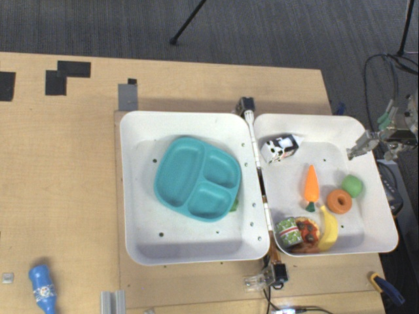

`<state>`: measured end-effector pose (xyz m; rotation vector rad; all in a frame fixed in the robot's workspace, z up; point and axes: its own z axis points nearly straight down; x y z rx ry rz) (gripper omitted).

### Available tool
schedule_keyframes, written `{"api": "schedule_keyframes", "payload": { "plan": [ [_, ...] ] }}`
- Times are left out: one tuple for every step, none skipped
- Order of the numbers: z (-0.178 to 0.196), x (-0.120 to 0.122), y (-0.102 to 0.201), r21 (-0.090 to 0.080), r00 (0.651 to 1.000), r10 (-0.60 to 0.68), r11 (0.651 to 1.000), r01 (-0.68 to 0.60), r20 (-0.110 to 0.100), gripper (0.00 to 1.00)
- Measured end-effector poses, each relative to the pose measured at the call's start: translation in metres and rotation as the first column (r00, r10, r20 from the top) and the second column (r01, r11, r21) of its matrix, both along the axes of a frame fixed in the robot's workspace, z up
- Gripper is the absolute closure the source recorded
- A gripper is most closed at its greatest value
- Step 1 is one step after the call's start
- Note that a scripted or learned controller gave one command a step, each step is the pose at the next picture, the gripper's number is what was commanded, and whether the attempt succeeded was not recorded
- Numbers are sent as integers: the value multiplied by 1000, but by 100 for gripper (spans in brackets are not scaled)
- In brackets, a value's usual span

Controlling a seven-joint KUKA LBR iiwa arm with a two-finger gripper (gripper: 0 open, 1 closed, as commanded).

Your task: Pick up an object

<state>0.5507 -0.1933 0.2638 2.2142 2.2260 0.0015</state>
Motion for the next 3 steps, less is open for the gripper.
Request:
{"api": "schedule_keyframes", "payload": {
  "plan": [
    [-151,31,32,0,959,285,959,-285,-1,0],
    [-175,3,76,-5,818,575,818,-575,4,0],
    [-163,5,77,-9,818,575,818,-575,9,100]
  ]
}}
